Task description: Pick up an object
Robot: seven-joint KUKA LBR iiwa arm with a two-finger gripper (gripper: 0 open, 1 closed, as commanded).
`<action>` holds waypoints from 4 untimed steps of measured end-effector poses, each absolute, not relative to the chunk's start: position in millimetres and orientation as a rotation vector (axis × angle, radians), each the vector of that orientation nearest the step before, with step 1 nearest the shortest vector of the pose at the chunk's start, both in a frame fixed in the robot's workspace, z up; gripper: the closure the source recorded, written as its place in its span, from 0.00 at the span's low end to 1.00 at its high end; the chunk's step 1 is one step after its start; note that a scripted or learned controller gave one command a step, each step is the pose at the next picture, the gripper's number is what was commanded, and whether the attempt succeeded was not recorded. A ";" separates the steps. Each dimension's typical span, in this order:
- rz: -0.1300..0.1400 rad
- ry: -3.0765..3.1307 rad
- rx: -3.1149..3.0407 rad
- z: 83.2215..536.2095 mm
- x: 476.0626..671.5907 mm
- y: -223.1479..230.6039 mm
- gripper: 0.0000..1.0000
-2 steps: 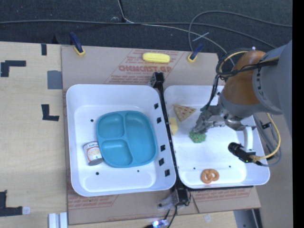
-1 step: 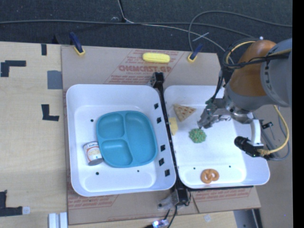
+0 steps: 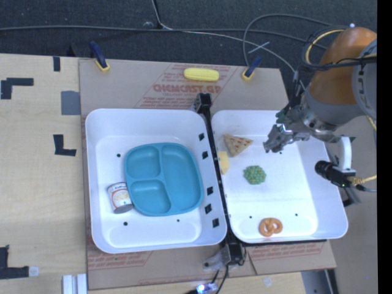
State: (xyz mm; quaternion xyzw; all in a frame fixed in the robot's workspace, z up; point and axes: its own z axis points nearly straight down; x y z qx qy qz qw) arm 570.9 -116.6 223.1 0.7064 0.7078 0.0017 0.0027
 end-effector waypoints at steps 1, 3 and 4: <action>0.000 2.222 2.220 234.5 571.3 -116.4 1.00; -0.002 2.229 2.217 215.4 561.7 -2.6 1.00; -0.002 2.230 2.216 210.6 559.1 48.9 1.00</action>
